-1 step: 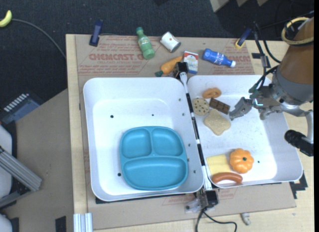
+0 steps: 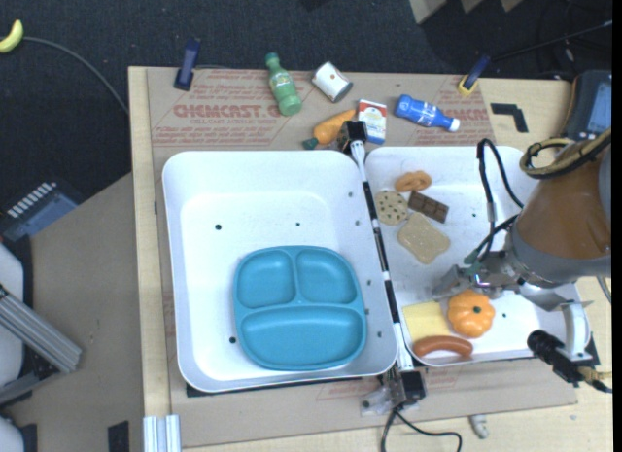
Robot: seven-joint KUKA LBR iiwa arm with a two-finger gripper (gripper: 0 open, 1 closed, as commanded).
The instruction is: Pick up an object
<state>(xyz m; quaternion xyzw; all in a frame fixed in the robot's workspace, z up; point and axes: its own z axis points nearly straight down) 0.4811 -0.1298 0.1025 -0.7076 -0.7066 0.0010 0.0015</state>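
Food items in right bin (image 2: 505, 173).
Orange pumpkin (image 2: 471, 313) near front edge, beside yellow block (image 2: 422, 321) and sausage (image 2: 442, 347); bread slice (image 2: 424, 240), cookie (image 2: 392, 208), chocolate bar (image 2: 428, 206) and pretzel (image 2: 413, 181) toward back-left corner.

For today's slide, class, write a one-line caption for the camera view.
Gripper hovers by an orange pumpkin in the right bin; a blue divided plate sits in the left bin.
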